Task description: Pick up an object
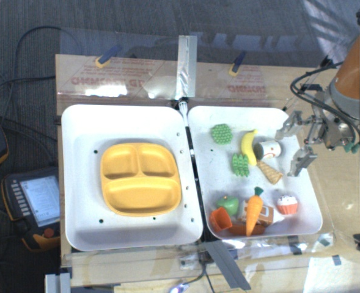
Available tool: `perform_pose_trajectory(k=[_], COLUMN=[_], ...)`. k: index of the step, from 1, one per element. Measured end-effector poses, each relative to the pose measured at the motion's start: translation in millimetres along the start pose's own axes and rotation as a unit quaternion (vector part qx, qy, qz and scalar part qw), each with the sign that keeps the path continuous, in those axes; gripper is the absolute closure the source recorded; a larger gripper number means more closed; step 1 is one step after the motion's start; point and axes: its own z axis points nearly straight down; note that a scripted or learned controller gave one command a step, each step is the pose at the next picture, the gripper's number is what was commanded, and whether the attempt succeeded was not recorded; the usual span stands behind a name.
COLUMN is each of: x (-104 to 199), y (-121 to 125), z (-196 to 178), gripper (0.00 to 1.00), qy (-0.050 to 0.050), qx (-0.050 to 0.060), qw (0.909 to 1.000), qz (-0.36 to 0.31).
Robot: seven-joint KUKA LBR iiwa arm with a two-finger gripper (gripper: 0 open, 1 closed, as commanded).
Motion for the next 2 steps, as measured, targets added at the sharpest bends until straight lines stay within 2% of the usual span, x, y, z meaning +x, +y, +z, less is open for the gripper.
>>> perform_pose_trajectory(k=[1, 2], x=[-58.8, -87.0], y=[18.6, 25.5], z=[96.4, 167.8], gripper=[0.0, 0.0], qy=[0.001, -0.007], qx=[0.0, 0.002], qw=[1.0, 1.0], qz=[0.009, 0.004])
